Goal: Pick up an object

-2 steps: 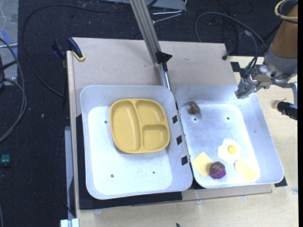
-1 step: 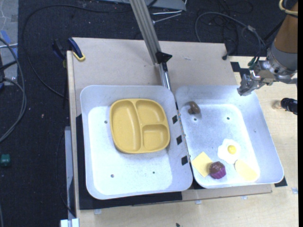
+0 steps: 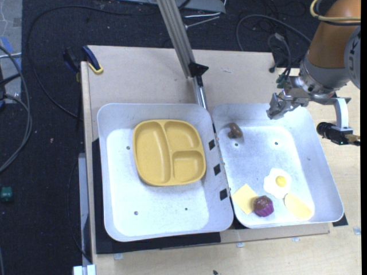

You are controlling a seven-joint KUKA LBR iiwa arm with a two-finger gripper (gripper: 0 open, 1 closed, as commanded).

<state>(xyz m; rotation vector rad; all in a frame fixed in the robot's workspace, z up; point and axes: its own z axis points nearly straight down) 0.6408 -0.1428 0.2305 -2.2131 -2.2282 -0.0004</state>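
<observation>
Brown lump lies near the right bin's far-left corner; gripper hangs over its far edge, jaw state indeterminable. A descent here would strike the rim, missing everything.

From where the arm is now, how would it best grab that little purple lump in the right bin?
Probably straight from above, gripper closing across the small rounded purple lump at its widest middle. It sits low between the yellow cheese-like square and the toy fried egg, so the fingers likely fit best along the free near-far line, not left-right.
</observation>
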